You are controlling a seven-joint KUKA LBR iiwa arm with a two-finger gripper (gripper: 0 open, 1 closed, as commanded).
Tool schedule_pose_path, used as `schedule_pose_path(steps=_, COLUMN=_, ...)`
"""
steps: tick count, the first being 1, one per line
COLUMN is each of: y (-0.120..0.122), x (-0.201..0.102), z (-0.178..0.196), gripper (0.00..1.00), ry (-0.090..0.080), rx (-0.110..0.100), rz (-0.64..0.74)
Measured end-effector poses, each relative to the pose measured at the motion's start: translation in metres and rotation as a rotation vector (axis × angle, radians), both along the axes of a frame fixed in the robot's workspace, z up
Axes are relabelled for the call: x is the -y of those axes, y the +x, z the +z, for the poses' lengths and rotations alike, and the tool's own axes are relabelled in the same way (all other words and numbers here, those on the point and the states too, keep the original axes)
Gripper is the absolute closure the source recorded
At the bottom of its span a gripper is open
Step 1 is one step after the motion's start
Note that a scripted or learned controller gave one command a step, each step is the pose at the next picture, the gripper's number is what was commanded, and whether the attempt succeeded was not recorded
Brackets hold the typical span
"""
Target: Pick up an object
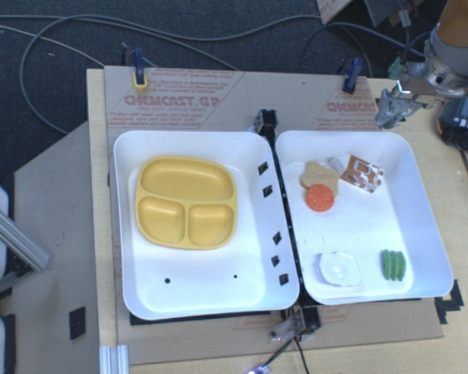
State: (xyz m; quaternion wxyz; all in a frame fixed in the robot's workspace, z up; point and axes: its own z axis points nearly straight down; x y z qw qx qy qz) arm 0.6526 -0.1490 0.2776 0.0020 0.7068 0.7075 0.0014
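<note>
Dark carpet with cables surrounds a board [78,232] bearing two white bins [140,287]; the jaws' [391,109] state is unclear.

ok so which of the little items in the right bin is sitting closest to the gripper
The brown-and-white patterned block at the bin's far right. It lies nearest the gripper; the tan piece, orange disc, white lid and green item lie farther off.

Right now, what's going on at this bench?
A pick attempt, nothing grabbed yet. The arm's tool hangs above the bench past the right bin's far right corner, outside it. In that bin lie a tan piece, a red round piece, a brown-and-white packet, a white disc and a green piece. The left bin holds a yellow divided plate.
</note>
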Motion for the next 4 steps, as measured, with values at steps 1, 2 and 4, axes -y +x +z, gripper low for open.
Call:
schedule_pose_path(steps=1, y=0.004, x=-0.063, z=-0.01, gripper=1.0, ry=0.004, rx=-0.007, rz=0.006)
schedule_pose_path(steps=2, y=0.008, x=-0.123, z=-0.012, gripper=1.0, ry=0.004, rx=-0.007, rz=0.006)
schedule_pose_path(steps=4, y=-0.005, x=-0.238, z=-0.047, gripper=1.0, ry=0.003, rx=-0.01, rz=0.004)
